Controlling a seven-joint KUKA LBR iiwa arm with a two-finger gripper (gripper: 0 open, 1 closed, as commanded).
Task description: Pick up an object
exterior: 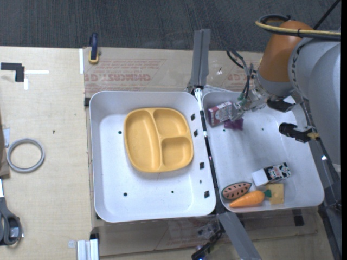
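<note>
Reaching into the right bin (303, 199), the gripper (238, 108) has its jaws closed on a small carton (219, 113); lift-off remains unconfirmed.

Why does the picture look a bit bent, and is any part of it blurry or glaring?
In the camera view, the left bin has bowed edges, a wide-lens look; the light is soft and even, with faint shadows beside the yellow divided plate and the toy carrot; no harsh glare shows; the gripper near the small carton looks slightly soft.
</note>
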